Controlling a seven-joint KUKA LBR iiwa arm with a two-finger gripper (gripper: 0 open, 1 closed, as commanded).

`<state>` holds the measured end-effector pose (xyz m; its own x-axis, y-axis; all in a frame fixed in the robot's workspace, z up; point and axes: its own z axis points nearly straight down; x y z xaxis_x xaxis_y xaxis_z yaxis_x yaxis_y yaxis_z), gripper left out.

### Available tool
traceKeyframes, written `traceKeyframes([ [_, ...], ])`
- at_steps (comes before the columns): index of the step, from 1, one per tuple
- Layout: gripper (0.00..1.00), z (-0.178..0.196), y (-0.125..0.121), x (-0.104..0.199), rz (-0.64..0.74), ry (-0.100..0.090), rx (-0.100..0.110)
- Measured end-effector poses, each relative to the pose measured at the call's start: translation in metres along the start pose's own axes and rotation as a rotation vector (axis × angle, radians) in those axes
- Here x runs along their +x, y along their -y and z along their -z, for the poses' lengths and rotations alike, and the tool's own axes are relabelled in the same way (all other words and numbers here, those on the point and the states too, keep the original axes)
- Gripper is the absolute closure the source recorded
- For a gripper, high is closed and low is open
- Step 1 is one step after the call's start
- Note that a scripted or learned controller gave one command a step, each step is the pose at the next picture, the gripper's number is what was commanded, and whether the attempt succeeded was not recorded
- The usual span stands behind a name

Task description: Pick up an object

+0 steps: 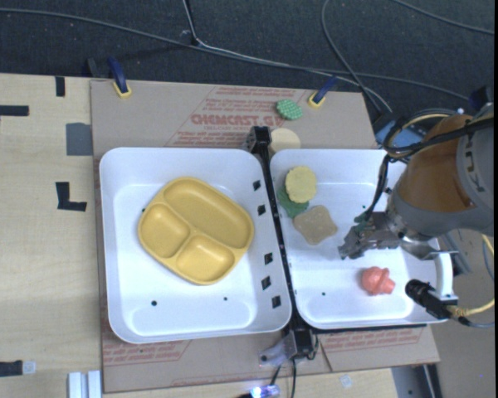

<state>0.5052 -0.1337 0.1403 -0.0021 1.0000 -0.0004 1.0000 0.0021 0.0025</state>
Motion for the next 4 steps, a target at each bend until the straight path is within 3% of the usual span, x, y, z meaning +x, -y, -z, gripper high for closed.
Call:
traceKeyframes([
  [1,1.0,0.063,-0.003,-0.002,0.0,0.001,-0.003],
  [2,1.0,0.074,-0.004,-0.002,-0.001,0.0,0.002],
  [4,1.0,0.091,-0.042,0.096,0.005,-0.002,0.002],
])
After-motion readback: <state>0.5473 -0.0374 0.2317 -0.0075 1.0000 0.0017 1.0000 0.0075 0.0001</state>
